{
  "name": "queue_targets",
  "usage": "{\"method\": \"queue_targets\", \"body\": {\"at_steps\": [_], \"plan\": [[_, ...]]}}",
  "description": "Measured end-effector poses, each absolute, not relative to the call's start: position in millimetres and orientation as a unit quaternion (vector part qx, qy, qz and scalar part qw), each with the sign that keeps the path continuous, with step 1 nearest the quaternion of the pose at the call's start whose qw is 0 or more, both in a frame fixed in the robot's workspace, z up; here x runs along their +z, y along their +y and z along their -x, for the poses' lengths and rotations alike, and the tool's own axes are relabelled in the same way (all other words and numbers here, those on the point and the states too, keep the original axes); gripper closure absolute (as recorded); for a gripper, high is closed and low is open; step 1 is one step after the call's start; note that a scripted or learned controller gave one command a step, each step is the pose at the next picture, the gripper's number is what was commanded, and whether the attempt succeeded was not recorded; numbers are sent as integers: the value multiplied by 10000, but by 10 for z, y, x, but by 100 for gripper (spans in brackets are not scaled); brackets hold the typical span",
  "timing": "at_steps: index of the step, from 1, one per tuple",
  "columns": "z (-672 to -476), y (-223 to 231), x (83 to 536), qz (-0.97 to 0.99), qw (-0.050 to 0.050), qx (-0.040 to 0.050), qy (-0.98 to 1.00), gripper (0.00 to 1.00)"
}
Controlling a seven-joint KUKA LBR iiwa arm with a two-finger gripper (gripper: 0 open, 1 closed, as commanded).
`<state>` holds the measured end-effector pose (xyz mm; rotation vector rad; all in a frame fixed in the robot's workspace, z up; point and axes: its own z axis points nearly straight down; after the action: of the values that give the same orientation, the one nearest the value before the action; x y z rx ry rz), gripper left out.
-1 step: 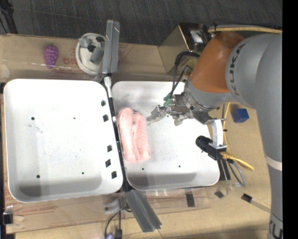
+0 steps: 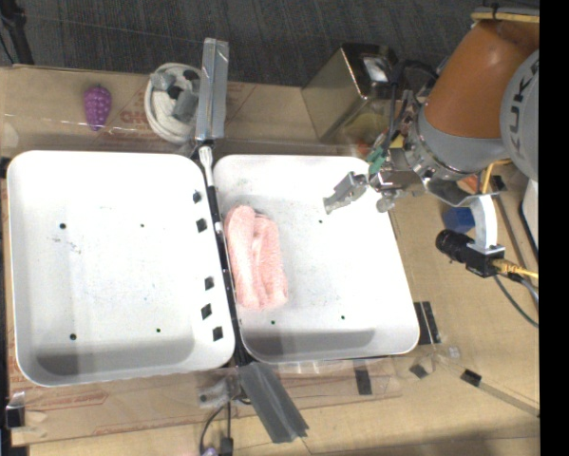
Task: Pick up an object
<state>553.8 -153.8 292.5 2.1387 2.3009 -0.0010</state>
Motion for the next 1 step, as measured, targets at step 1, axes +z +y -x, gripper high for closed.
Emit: {"method": "queue_targets", "body": {"at_steps": [1], "plan": [[-5519,-1732,3052,-7245,-4,-13,6892,0]]}}
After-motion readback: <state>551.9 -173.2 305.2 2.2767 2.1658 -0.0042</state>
